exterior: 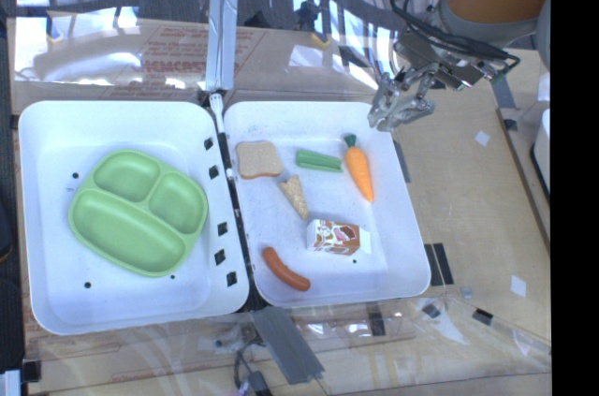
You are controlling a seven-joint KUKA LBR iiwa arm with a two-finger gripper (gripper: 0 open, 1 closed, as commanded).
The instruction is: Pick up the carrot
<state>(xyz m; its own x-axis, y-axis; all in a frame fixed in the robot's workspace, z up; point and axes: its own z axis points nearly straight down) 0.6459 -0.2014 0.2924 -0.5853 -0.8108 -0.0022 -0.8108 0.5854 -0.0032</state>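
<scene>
The carrot (359, 171), orange with a small green top, lies in the right bin (393, 240) near its right wall, pointing toward the front. My gripper (397, 111) hangs above the bin's back right corner, a short way behind and to the right of the carrot's green end. Nothing shows between its fingers, and they stand close together.
The right bin also holds a toast slice (258, 160), a green bean piece (319, 161), a cone-shaped wedge (295, 195), a small printed carton (334, 238) and a sausage (284, 269). A green divided plate (138, 212) lies in the left bin (47, 151).
</scene>
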